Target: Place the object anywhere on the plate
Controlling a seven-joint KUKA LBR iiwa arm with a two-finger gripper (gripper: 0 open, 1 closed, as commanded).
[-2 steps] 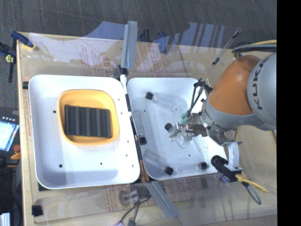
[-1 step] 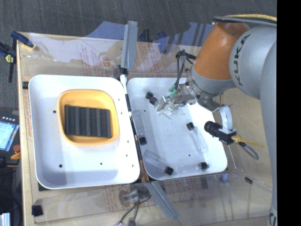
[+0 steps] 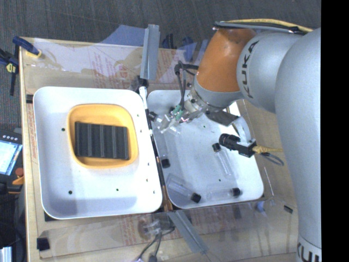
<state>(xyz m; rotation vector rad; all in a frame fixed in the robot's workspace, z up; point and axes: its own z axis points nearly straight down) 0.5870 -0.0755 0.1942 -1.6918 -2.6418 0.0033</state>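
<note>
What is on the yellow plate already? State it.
A dark ridged block lies flat on the yellow plate in the left bin.

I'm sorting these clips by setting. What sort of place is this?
Most likely a robotics lab test bench: a KUKA arm reaches over two white bins on a plywood bench, with clamps and loose cables around.

Two shallow white bins sit side by side on the wooden bench [image 3: 82, 64]. The left white bin [image 3: 49, 190] holds a yellow rimmed plate [image 3: 101, 113] with a dark ribbed centre, set toward its far side. In the right white bin [image 3: 251, 187], the grey arm's gripper [image 3: 177, 116] is at the far left corner
</note>
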